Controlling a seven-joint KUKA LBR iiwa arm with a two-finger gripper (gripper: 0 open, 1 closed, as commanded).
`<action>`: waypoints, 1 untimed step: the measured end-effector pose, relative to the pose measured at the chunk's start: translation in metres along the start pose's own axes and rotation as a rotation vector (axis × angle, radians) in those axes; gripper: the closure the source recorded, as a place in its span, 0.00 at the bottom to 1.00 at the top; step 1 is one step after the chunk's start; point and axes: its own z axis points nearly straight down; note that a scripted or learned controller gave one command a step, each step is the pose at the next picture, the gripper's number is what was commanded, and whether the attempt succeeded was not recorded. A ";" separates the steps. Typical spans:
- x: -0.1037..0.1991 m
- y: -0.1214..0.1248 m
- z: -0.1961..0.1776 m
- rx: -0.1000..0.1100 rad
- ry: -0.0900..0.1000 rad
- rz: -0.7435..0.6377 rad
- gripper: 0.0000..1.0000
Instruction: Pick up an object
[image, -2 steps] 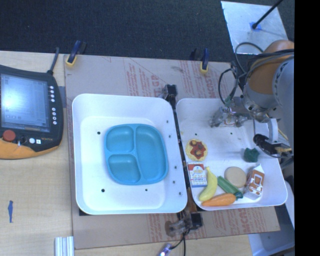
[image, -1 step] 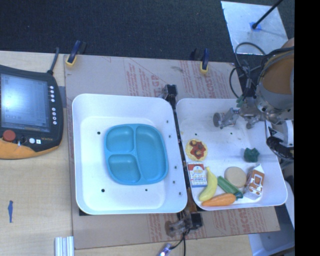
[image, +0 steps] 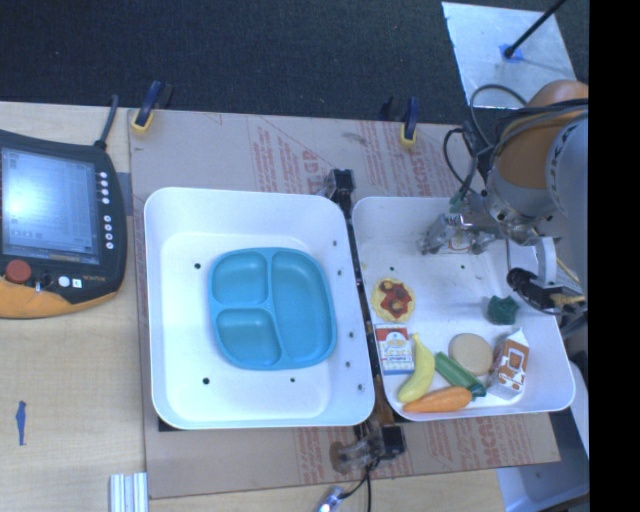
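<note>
From the overhead camera the gripper (image: 455, 236) hung over the right bin's (image: 430, 212) far end, and I honestly couldn't tell how it was set. The banana (image: 419, 371) ran diagonally at the near end, wedged between a small carton (image: 395, 350) and a carrot (image: 437, 401), cucumber (image: 457, 371) alongside.
</note>
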 end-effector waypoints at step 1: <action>0.009 0.000 -0.020 -0.001 0.000 0.000 0.00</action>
